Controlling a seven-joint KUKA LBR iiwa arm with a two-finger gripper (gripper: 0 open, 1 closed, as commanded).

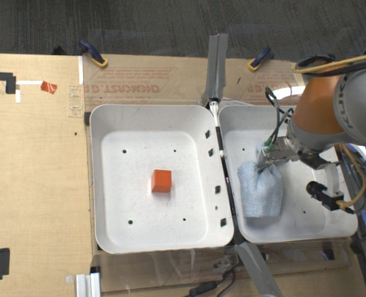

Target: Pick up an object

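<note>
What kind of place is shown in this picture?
Probably a robotics lab bench for grasping tests. Two white bins sit on clamped cardboard, a grey and orange arm reaches over a light blue cloth, and an orange block lies alone.

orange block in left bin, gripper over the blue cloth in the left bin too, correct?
Not quite. The camera view shows the orange block in the left bin, but the blue cloth and the gripper above it are in the right bin.

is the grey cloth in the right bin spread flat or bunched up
Bunched up: the grey cloth is a rumpled lump on the right bin floor, under the gripper.
</note>
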